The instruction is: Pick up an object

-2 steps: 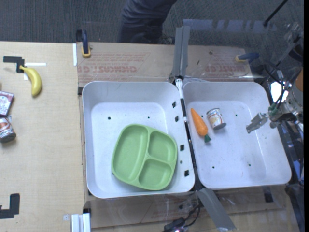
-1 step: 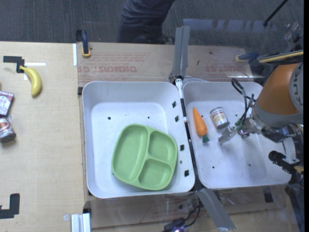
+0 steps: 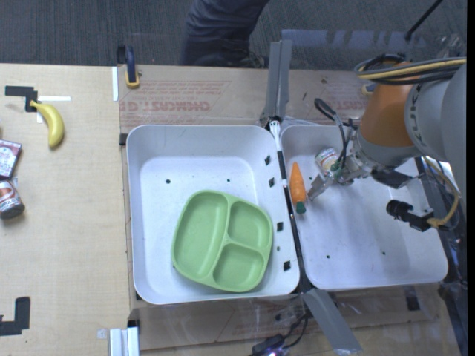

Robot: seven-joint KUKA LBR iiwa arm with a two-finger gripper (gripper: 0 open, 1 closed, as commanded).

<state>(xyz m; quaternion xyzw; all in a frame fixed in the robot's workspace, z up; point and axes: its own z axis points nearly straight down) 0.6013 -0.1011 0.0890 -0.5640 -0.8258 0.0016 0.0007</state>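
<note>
In the right bin, the gripper hangs beside the carrot; finger spread indiscernible, nothing visibly held. Approach step; next, closing squarely around it.

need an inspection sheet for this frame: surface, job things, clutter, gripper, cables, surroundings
surface: tan bench with left bin and right bin side by side
job things: carrot in right bin by the divider; green plate in left bin
clutter: banana and packets on the bench
gripper: gripper low in right bin beside the carrot, nothing seen held
cables: yellow and black cables over the arm
surroundings: clamp at bench edge; dark floor
</note>
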